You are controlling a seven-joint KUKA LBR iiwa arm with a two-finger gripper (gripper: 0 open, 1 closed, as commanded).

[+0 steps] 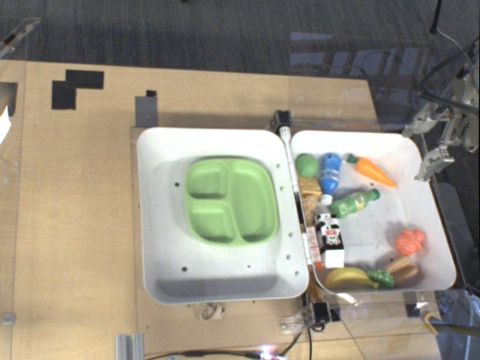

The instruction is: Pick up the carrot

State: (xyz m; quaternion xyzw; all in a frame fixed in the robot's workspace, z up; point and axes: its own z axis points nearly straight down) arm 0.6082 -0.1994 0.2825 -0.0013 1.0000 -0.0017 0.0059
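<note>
A pale wooden surface (67, 223) stands on dark carpet (225, 21) and carries two shallow white bins side by side. The left bin (161, 276) holds a green divided plate (229, 201). The right bin (439, 257) holds the carrot (373, 172) near its far edge, just beside a blue bottle (329, 171), with a green bottle (354, 202), a banana (349, 277) and a pink toy (409, 240) nearer the front. The tool (442, 137) hangs at the right bin's far right corner, apart from the carrot; whether it is released or clenched cannot be told.
</note>
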